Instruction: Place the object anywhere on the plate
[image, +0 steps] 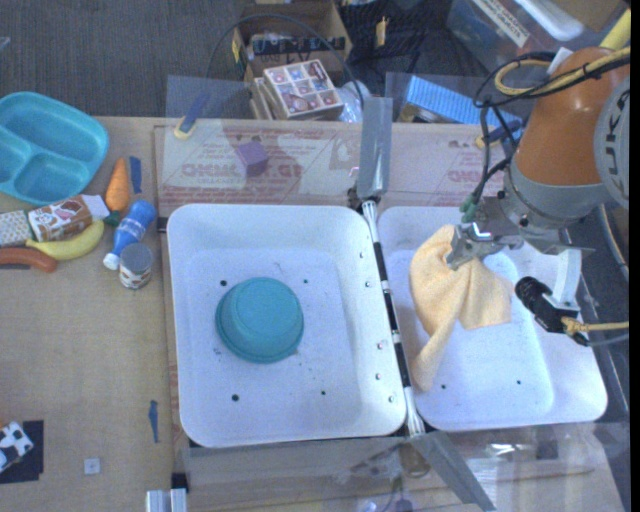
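Note:
A yellow cloth (452, 295) hangs in the right bin (520, 405), its top corner pinched between the fingers of my gripper (466, 245) and its lower end trailing on the bin floor. The gripper is shut on that corner, just above the bin's back left part. A teal plate (260, 318), round and turned like an upside-down bowl, sits in the middle of the left bin (200, 250), well to the left of the gripper.
The raised rims where the two bins meet (388, 320) lie between cloth and plate. A black cable connector (540, 300) hangs to the gripper's right. Toy food, a small bottle and a blue tray (45, 145) lie on the bench at far left.

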